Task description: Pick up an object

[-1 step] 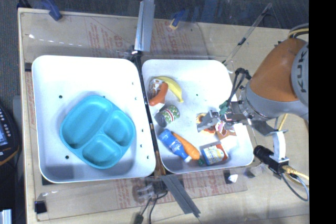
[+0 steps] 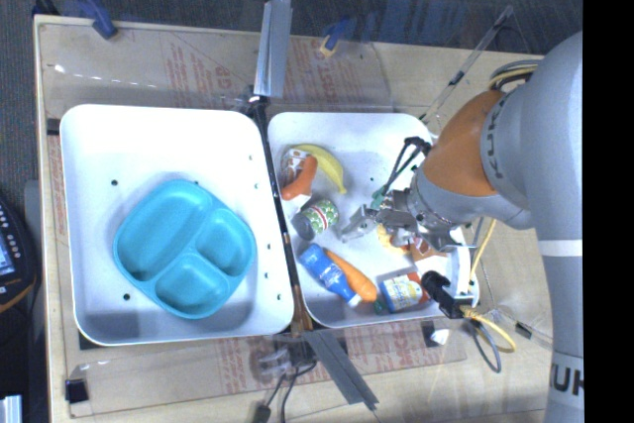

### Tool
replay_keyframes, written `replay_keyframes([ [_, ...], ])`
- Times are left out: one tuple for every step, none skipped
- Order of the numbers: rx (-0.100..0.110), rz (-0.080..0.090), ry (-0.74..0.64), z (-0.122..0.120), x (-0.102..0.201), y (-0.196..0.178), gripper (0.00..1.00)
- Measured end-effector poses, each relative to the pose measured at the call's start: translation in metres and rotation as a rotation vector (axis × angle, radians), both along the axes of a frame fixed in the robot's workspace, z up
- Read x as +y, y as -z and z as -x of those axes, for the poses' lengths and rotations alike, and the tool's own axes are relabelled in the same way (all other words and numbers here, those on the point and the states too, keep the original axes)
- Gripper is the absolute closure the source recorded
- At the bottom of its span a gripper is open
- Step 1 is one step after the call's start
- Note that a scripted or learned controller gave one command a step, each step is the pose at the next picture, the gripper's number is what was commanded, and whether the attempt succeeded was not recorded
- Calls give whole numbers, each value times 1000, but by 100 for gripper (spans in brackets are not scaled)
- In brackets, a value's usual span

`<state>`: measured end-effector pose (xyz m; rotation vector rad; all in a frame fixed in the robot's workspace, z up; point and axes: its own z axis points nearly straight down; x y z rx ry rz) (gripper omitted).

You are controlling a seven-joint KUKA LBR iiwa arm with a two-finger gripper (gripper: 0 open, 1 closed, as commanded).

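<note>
We're looking at the arm [image 2: 495,154] reaching into the right bin [image 2: 396,129] from the right, with the gripper [image 2: 359,225] hanging low over the middle of the pile. We're reading the fingers as parted, with nothing between them, so we're calling this the approach step, not a grab yet. The closest target is the small can [image 2: 319,216], sitting just left of the fingertips. The banana [image 2: 325,161] is lying further up; the blue bottle [image 2: 327,272] and carrot [image 2: 355,278] are lying below. The left bin [image 2: 89,139] is holding a blue divided tray [image 2: 183,248]. Next we're guessing a small shift left and down, then closing.
</note>
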<state>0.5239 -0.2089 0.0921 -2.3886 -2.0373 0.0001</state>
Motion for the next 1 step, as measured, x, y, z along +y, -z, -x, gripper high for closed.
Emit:
replay_keyframes([
  [4, 0, -2, 0, -1, -8, 100],
])
